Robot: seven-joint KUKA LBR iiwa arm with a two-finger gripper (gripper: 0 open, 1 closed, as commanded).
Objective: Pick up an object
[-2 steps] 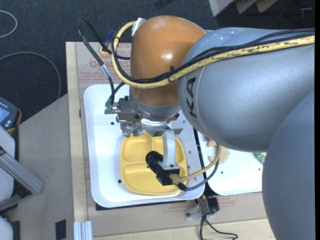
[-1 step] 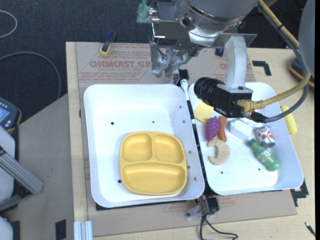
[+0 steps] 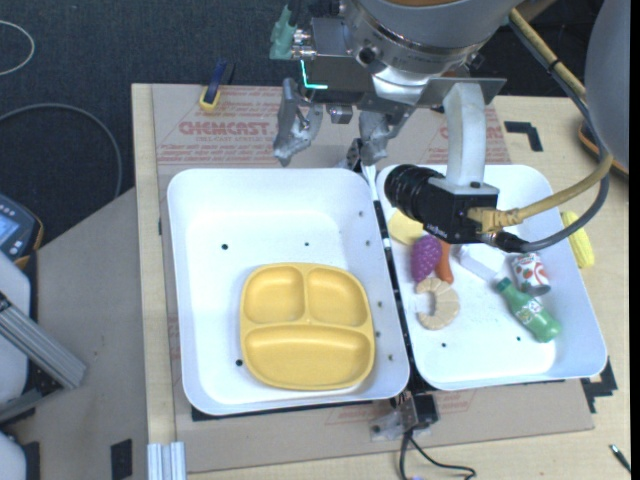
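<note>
Camera view, looking down at a slant. Two white bins side by side on a cardboard sheet [image 3: 155,158] printed in red: left bin [image 3: 210,228] and right bin [image 3: 480,353], rims touching down the middle.

Arm [image 3: 440,18] reaching in from the far right. Gripper [image 3: 328,140] hanging over the far rim of the left bin, toward that bin's far right corner. Fingers [image 3: 290,133] spread wide, one left and one right, with only bare air between; gripping nothing. Well apart from every loose thing in either bin.

Left bin, near half: yellow plate [image 3: 305,326] with three compartments, lying flat, closer to the right wall than to the left.

Right bin, along its left side: yellow fruit [image 3: 402,230] just beside the shared rim, partly hidden by the robot. Nearer than that, purple grapes [image 3: 428,258], with an orange piece [image 3: 444,269] touching on the right. Nearer again, tan bagel [image 3: 437,305], a bite-shaped gap on its far side, just beside the grapes.

Right bin, middle to right: white strip [image 3: 478,264] lying flat; red and white can [image 3: 527,271] to its right; green bottle [image 3: 528,313] on its side, just beside the can and nearer. Yellow stick [image 3: 580,243] lying along the right rim.

Far left on the cardboard, beyond the left bin: small blue and yellow clip [image 3: 212,86].
</note>
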